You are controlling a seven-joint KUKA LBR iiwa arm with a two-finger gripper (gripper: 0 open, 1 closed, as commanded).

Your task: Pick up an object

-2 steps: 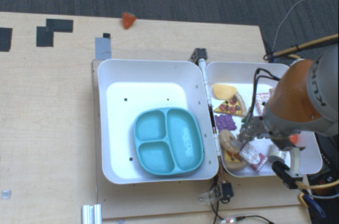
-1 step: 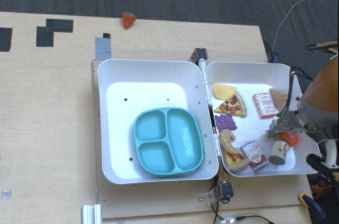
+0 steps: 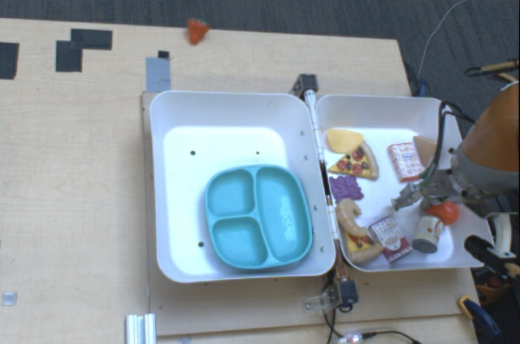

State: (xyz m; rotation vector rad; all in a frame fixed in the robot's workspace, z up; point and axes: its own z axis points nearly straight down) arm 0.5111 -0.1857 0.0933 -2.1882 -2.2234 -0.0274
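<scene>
Small orange-red round toy [image 3: 444,212] lies in the right white bin [image 3: 382,111]. The gripper [image 3: 416,196] hovers just beside it; whether it is spread or closed, I cannot tell.

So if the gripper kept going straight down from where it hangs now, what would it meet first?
Probably the red-and-white packet or bare floor of the right bin beside it; the gripper hangs thereabouts, but height is unclear.

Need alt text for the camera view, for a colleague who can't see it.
The gripper hangs over the right bin among toy food: a pizza slice, purple grapes and a red tomato. The left bin holds a blue divided plate.
</scene>
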